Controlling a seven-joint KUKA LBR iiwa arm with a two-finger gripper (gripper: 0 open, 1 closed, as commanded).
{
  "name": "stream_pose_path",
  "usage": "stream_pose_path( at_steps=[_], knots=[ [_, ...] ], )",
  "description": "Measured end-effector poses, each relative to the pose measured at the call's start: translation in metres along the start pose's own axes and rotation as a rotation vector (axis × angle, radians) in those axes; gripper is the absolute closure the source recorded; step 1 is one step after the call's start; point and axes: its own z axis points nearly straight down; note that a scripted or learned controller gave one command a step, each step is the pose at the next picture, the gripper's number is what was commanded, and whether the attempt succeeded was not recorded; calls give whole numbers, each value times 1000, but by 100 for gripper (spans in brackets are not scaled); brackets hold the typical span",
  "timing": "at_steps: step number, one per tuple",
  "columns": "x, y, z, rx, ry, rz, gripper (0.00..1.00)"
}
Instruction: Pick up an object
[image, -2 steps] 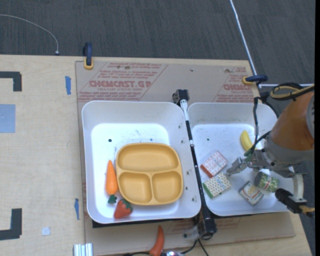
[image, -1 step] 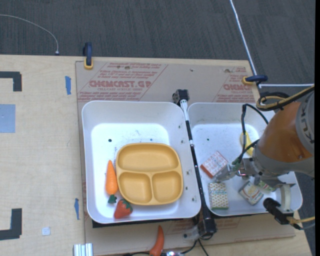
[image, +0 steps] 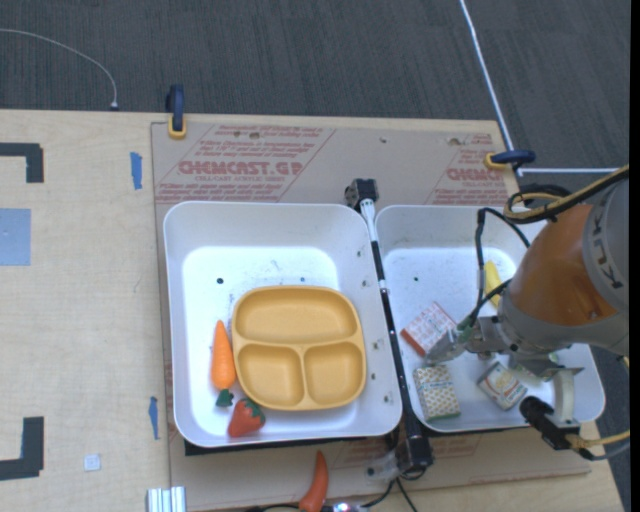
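Two shallow white plastic bins sit side by side on a cardboard sheet over a pale wooden bench. The left bin (image: 190, 300) holds a yellow three-compartment plastic tray (image: 298, 346), with a toy orange carrot (image: 222, 356) touching its left edge and a red toy strawberry (image: 246, 418) at its near-left corner. The grey robot arm with an orange band (image: 560, 275) reaches from the right over the right bin (image: 440, 225). Its gripper (image: 455, 345) hangs low near the bin's middle, just right of a small red-and-white printed packet (image: 427, 324). Whether the gripper is open or closed cannot be told. A pale patterned box (image: 437, 391) lies nearer, and a small wrapped packet (image: 502, 385) lies to its right.
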Motion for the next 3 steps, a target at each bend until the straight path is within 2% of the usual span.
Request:
stream_pose_path(
  at_steps=[2,3],
  knots=[
    [2,0,0,0,1,1,0],
    [-1,9,0,11,8,0,0]
  ],
)
